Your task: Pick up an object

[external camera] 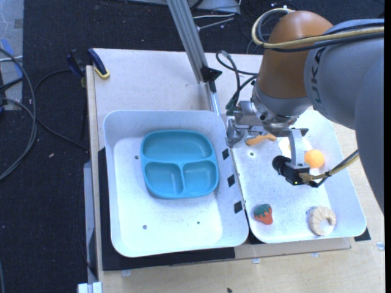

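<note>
Blue three-part plate (180, 163) flat in left bin (165, 221), toward back. In right bin (287, 203): red strawberry (263, 213) near front left, pale shrimp (321, 220) front right, orange ball (314, 158) mid-right, thin orange piece (261, 139) at back, partly hidden.

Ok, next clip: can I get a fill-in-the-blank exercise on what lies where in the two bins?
1. The blue plate lies in the bin on the view's ___.
2. The plate has ___ compartments.
3. The strawberry shares the other bin with a ball coloured ___.

Missing words: left; three; orange.
</note>
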Motion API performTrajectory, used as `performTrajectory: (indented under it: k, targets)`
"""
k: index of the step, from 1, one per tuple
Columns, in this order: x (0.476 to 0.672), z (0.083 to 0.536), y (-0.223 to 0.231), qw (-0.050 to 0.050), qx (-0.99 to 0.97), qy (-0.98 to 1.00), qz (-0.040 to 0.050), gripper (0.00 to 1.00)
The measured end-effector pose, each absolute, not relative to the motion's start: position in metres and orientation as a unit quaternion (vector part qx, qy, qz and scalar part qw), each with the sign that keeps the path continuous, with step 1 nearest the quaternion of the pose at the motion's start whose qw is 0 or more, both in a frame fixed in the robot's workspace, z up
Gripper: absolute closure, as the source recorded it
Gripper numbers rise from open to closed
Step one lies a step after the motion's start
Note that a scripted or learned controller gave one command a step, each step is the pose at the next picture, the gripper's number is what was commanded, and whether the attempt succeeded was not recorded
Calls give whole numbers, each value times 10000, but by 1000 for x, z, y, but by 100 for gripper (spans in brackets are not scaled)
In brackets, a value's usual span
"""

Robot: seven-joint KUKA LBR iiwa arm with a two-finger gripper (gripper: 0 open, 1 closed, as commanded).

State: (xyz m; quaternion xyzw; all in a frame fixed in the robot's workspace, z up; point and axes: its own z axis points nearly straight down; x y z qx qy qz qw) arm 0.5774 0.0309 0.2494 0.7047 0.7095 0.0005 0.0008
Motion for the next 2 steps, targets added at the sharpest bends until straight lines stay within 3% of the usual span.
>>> performTrajectory:
  k: [1, 2]
  targets:
    - [598, 238, 82, 5, 7043, 7099, 8, 100]
    - [597, 239, 79, 4, 7059, 7083, 0, 0]
